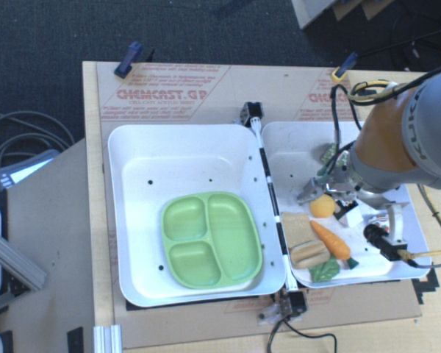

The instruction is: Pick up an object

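Note:
The right bin [294, 144] holds several small toy foods. A yellow-orange round fruit [323, 207] lies near its middle. Below it lie an orange carrot [331, 240], a tan bread-like piece [309, 253] and a green leafy piece [325, 271]. A small greenish item [328, 154] shows at the arm's left edge. My gripper [331, 191] hangs low in the right bin, just above and beside the yellow fruit. The grey wrist and orange band cover it from above.
The left bin [132, 153] holds a green three-compartment plate [209, 238]. A black clip [251, 112] sits at the top of the wall between the bins. Blue clamps [127, 59] hold the cardboard bench top. Cables lie off the bench at left.

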`<state>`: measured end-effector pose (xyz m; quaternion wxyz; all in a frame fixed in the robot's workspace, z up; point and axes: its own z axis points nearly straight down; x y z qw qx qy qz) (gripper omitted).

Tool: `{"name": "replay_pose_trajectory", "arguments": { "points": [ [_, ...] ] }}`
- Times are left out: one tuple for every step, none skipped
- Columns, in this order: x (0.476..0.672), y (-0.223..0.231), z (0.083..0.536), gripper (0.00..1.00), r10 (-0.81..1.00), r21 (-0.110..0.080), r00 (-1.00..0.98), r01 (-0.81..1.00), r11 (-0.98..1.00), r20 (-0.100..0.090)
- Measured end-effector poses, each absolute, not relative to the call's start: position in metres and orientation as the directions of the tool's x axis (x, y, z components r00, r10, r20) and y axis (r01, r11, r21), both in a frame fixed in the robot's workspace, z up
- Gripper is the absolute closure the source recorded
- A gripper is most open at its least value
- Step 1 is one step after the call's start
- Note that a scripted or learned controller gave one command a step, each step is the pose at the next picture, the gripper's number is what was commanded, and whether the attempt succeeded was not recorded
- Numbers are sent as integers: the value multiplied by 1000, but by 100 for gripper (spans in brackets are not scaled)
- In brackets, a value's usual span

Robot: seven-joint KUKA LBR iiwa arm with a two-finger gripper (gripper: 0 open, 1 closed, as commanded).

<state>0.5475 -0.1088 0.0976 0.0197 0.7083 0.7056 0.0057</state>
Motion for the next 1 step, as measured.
{"name": "replay_pose_trajectory", "arguments": {
  "points": [
    [550,-109,97,0,1000,30,6,1000,-5,-18]
  ]
}}
